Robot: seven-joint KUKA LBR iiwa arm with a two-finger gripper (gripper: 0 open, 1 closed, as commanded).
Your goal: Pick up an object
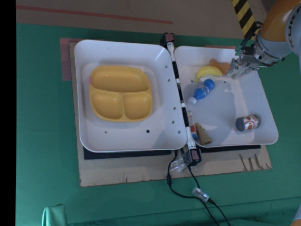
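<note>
The green bench (42,173) fills most of the view, with a sheet of brown cardboard (141,173) laid on it under two shallow white bins set side by side. The left bin (94,135) holds a yellow divided plate (121,93) lying flat near its middle, with bare white floor all round it, widest along the near and right sides. The right bin (256,102) has its things gathered toward the far and left parts, leaving an open stretch of floor through its centre and along its right wall. The grey arm with its orange band (282,13) reaches in from the right above that bin's far right corner, and the gripper (238,70) hangs over the far edge of the bin floor, just right of an orange object (219,65) partly hidden behind a yellow banana (209,72); whether its fingers are spread or closed cannot be told, and nothing is seen between them. Just nearer than the banana lies a blue and white bottle (201,92), tilted on its side. A small can (248,123) lies on its side near the right wall, well apart from the rest. A brown cone-shaped piece (203,133) rests against the left wall at the near corner. Black cables (188,182) trail over the near bench.
</note>
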